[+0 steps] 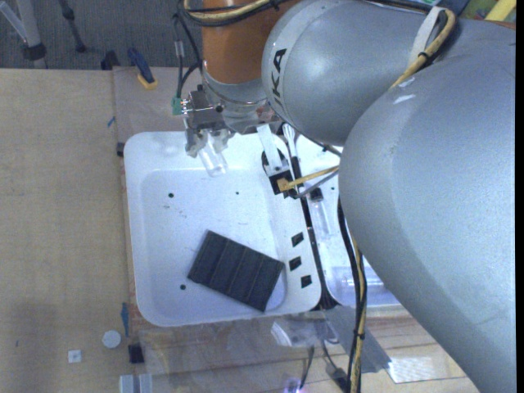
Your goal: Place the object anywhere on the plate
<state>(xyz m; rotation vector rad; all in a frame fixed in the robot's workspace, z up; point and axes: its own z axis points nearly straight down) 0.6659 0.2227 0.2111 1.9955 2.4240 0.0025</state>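
Observation:
A dark grey ribbed rectangular slab (236,270) lies flat and slightly turned on the floor of the left white bin (155,219), towards its near right part. My gripper (205,154) hangs over the bin's far edge, well above and behind the slab and apart from it. Its two pale fingers (214,160) point down with a small gap and nothing between them. The arm's grey body hides most of the right bin (327,219).
The raised divider between the two bins (299,244) carries black markings and runs just right of the slab. Small dark specks dot the left bin's floor. Beyond the bins lies tan bench surface (57,219), with small loose bits near the front left corner.

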